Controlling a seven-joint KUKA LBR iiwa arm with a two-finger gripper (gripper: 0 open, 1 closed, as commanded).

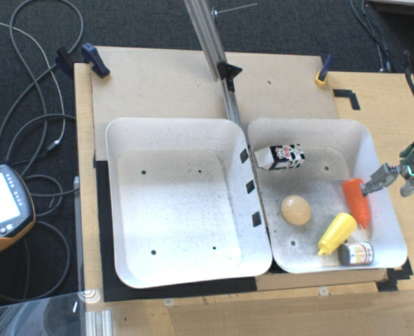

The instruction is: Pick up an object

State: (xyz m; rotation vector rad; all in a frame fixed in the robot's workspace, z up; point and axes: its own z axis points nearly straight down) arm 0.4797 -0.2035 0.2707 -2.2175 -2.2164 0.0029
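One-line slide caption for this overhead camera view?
Pincer at the right bin's edge beside a carrot, near a yellow bottle, ball and small carton.

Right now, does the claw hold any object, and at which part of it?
It cannot be told. The claw sits at the top end of the orange carrot, but whether the carrot is between its tips is unclear.

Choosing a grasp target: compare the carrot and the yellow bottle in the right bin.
The carrot is orange, slim and tapered; the yellow bottle is yellow and thicker, with a narrowed neck. The carrot lies nearly lengthwise up the view, at the bin's right wall beside the gripper; the yellow bottle lies slanted, nearer the bin's front, next to a small jar. Both lie flat in the right bin.
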